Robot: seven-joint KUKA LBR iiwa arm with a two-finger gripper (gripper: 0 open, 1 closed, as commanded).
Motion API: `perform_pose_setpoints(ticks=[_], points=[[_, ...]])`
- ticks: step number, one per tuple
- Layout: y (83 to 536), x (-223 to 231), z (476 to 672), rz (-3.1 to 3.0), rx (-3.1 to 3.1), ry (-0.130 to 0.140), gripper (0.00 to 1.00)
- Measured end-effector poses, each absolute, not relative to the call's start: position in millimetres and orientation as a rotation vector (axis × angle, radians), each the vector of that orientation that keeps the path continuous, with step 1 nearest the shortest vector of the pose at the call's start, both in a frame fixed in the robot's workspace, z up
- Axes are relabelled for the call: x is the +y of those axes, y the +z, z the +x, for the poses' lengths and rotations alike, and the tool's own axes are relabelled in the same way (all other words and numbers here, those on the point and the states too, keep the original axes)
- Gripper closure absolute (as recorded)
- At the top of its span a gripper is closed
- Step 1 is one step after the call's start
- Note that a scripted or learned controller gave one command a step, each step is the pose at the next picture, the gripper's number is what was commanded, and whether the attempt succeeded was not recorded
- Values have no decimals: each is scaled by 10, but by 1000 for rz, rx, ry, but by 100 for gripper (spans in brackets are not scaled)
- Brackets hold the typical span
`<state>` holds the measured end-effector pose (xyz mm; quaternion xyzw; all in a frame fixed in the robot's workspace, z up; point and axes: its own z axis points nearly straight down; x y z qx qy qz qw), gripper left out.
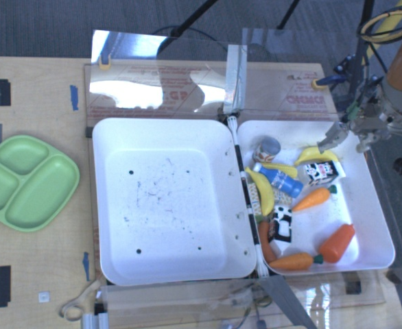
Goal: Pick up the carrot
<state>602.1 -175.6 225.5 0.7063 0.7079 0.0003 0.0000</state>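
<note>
Carrot (313, 199) lies mid-bin in the right bin (378, 211) (crowded by toys), apart from the gripper (345, 134) at the far rim; finger state unclear.

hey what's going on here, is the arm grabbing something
Not at this moment. The robot arm reaches in from the right, and its gripper hangs over the far right part of the right bin, with nothing visibly held. That bin holds a heap of toy food: two carrots, one in the middle and one near the front edge, plus bananas, a blue bottle and a small carton. The left bin and the green divided plate are untouched.
</note>
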Motion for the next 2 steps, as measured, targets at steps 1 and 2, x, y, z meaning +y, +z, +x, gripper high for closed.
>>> perform_pose_setpoints(ticks=[1,2], points=[[1465,-1547,5407,2292,2150,0,0],[1566,-1552,5414,2292,2146,3,100]])
